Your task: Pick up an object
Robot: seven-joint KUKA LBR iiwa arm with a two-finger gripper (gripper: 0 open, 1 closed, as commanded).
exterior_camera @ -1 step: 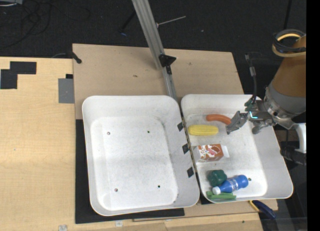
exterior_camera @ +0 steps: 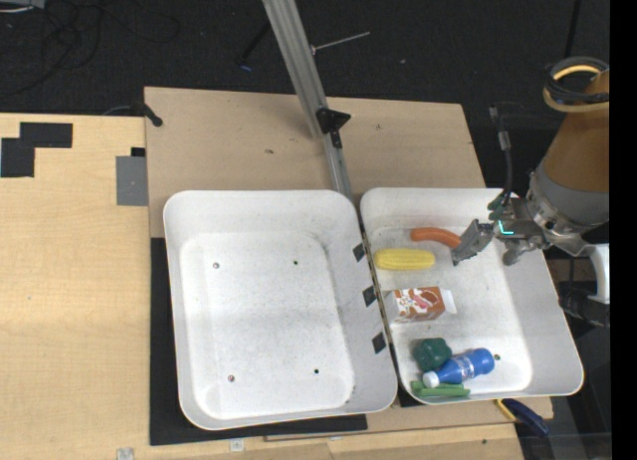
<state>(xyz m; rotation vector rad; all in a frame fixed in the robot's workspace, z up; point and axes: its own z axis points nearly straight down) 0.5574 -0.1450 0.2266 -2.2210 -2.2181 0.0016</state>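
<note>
While jaws [exterior_camera: 490,241] hover, sausage [exterior_camera: 435,236] lies near (right bin [exterior_camera: 537,329])

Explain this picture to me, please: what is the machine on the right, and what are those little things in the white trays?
You are looking down at a slant from one fixed camera above a workbench. The grey and orange shape at the right is a robot arm, steered by a program. At its tip is a claw with two fingers, meant for picking things up. Here it hangs over the right bin with nothing between its fingers.

Two shallow white bins sit side by side. The left bin shows just its white floor. The right one holds small toys: an orange sausage, a yellow corn cob, a red and white packet, a dark green lump and a blue bottle. The claw is closest to the sausage.
</note>
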